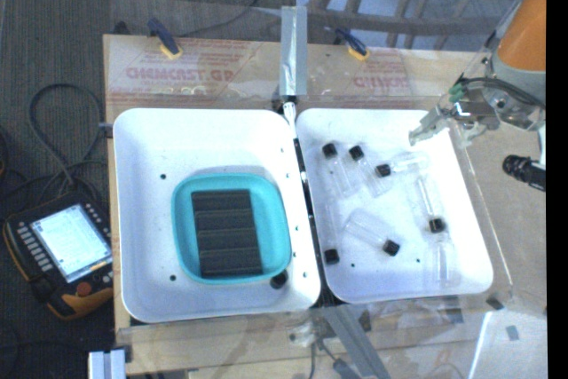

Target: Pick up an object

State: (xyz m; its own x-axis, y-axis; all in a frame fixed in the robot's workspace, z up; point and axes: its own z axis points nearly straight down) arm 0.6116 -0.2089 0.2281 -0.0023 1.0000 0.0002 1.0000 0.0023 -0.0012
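Observation:
Several small clear bottles with black caps lie scattered in the right bin (470, 275). One bottle (341, 173) lies near the bin's left side, another bottle (401, 163) lies toward the back, and a third bottle (366, 229) lies near the middle. My gripper (429, 126) hangs over the bin's back right corner, above and to the right of the bottles, and touches none of them. Nothing shows in its grasp.
The left bin (142, 191) holds a teal tray (185, 226) with a black ridged insert (224, 231). A small black cap (278, 280) lies by that bin's front right corner. A handheld control pendant (62, 253) sits on the floor at left.

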